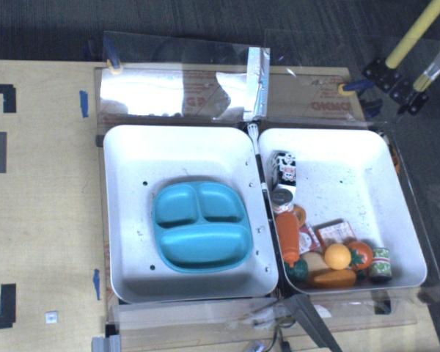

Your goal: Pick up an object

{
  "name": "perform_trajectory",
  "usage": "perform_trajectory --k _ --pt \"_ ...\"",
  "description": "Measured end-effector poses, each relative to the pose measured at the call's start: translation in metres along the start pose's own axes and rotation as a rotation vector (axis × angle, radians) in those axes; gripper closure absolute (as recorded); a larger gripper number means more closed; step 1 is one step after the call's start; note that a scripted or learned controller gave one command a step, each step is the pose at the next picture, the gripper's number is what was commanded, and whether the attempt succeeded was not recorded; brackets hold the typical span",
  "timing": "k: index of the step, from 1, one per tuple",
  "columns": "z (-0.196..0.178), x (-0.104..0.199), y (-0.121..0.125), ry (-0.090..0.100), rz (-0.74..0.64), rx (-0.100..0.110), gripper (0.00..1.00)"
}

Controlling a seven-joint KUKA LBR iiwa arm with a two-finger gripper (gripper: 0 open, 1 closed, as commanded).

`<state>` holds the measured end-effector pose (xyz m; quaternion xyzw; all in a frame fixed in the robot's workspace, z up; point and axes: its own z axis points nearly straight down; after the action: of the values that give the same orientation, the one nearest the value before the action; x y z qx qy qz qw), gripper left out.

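The right bin (352, 160) holds several small objects bunched along its left wall and front edge. A black-and-white carton (284, 169) lies by the left wall, with a small round tin (281, 196) just below it. Further forward lies a long orange piece (287, 237). Beside that is a red-and-white packet (336, 232). In the front corner sit an orange ball (337, 256), a red tomato (361, 253), a carrot (336, 277), a green piece (299, 268) and a small green-labelled can (381, 262).
The left bin (132, 160) bears a blue divided plate (202, 224). A clear plastic screen (183, 86) stands behind the bins. A yellow pole with black clamps (414, 28) crosses the top right. Wooden bench (37, 196) lies to the left.
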<state>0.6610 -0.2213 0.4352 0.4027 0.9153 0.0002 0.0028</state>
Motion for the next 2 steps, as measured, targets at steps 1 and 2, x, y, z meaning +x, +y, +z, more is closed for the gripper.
perform_trajectory --k 1,2 --pt "0.025 0.047 0.008 0.005 0.302 0.002 1.00" --pt "-0.001 -0.006 0.002 0.000 0.329 0.002 1.00"
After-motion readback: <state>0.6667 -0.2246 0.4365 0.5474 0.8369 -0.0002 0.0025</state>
